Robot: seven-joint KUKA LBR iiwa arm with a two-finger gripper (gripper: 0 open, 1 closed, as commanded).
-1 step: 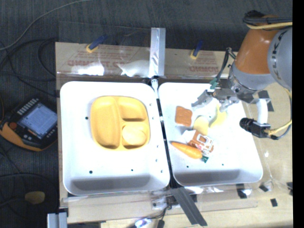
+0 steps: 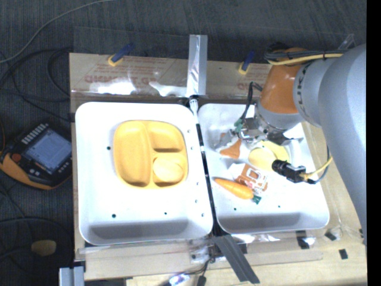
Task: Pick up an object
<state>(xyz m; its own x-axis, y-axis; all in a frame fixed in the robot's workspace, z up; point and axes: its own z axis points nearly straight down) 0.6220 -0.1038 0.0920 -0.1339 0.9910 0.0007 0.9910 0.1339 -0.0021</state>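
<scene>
arm (image 2: 333, 88) reaching into the right bin (image 2: 309, 210), gripper (image 2: 253, 130) hanging over the carrot (image 2: 233, 187), can't tell its state, yellow tray (image 2: 149, 154) sitting in the left bin (image 2: 95, 213)

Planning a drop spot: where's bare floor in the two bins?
Left bin: bare strip around the yellow tray, widest at the near edge. Right bin: bare near edge below the carrot. Crowded around the gripper, by the pale yellow piece and small carton.

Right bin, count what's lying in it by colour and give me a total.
Orange: 2, a carrot and a wedge
Pale yellow: 1, a round piece
Red and white: 1, a small packet
Total: 4 that I can make out
</scene>
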